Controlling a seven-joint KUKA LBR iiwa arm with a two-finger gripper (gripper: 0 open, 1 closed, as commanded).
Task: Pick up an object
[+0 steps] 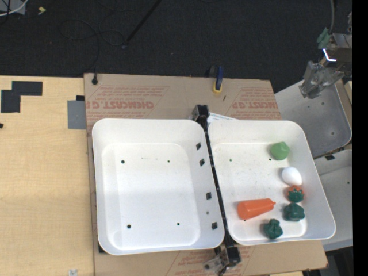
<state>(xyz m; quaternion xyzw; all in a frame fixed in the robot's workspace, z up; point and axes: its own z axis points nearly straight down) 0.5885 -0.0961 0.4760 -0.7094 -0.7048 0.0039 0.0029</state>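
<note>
Orange carrot (256, 207) lies lengthwise across the right bin (313, 154), well below-left of the hand (322, 73), whose grip state I cannot tell.

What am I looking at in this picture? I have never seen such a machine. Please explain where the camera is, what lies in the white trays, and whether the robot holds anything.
One camera looks down at a slant on a bench. Two shallow white bins sit side by side: the left bin and the right bin. The right bin holds all the small things: an orange carrot-shaped toy, a light green piece, a white egg-like piece, and three dark green pieces near the lower right corner. The metal parts at the upper right seem to belong to the robot arm, which reaches in from that side. It is away from the bins, and I see nothing held.
</note>
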